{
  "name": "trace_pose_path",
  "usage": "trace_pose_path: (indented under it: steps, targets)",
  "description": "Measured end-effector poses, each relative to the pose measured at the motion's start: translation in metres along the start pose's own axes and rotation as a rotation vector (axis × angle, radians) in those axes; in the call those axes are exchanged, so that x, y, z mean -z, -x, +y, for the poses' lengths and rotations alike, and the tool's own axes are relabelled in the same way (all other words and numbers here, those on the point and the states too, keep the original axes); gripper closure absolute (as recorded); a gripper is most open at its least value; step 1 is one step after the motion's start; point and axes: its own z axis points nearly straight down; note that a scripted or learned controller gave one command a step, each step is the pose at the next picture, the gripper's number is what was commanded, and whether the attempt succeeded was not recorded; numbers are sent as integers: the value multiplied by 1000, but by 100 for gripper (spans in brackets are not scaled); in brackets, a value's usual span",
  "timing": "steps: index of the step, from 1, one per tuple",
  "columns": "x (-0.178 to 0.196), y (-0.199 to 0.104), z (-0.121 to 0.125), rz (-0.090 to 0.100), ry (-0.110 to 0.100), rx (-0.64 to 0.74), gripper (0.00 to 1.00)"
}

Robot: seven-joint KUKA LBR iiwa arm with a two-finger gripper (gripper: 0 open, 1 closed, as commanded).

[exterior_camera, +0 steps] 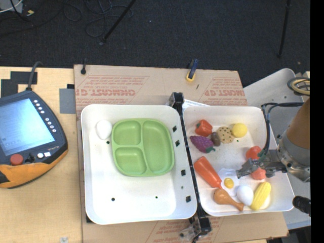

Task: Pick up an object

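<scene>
The right bin (276, 206) holds several toy foods. Along its far side lie a red pepper (204, 127), a cookie (224, 134), a yellow lemon (239, 130) and purple grapes (201, 143). An orange-red carrot (207, 171) lies at its left. A chicken drumstick (226, 198), a white egg (244, 193) and a yellow corn cob (261, 195) lie at the near side. My gripper (248, 168) hangs low at the bin's right side. It is between a red tomato (253, 152) and a small red piece (259, 174), which it partly covers.
The left bin (96, 196) carries a green divided plate (143, 147) and a white egg (104, 129) at its far left corner. A small yellow piece (229, 183) lies near the carrot. A teach pendant (28, 130) rests on the bench at far left.
</scene>
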Motion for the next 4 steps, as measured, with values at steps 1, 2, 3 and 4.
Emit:
trace_pose_path:
  steps: [1, 2, 3, 4]
  targets:
    - [-64, 1, -3, 0, -1, 0, 0]
    - [-93, -1, -2, 0, 5, 1, 0]
    - [-80, 2, -1, -1, 8, -7, 100]
    - [-31, -2, -10, -4, 10, -2, 100]
